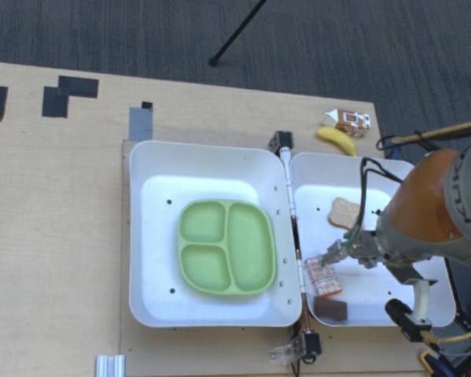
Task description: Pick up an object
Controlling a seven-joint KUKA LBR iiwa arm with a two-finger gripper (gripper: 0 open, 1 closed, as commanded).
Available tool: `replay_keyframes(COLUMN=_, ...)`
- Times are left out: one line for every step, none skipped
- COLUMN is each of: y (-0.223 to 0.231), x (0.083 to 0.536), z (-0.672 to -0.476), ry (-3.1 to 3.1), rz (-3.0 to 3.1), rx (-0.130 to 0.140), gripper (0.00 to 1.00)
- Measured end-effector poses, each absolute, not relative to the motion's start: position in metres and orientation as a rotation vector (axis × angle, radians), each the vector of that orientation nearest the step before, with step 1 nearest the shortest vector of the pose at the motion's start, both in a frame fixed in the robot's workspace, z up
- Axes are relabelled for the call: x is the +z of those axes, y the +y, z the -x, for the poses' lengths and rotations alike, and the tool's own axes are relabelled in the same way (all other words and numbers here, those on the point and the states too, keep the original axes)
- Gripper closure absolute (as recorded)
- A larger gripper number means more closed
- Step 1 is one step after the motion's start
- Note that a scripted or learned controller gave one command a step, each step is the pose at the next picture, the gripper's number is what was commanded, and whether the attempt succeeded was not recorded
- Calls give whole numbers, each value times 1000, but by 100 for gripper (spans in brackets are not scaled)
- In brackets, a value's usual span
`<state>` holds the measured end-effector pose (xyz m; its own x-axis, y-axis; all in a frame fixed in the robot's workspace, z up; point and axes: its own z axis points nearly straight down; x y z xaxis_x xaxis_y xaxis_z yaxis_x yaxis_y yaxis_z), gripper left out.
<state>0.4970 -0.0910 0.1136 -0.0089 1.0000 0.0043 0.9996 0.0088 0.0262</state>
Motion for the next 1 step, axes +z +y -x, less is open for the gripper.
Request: replay_keyframes(y=-89, x=91, z=-494, ry=2217, rz=-2209, rx=26, gripper=0)
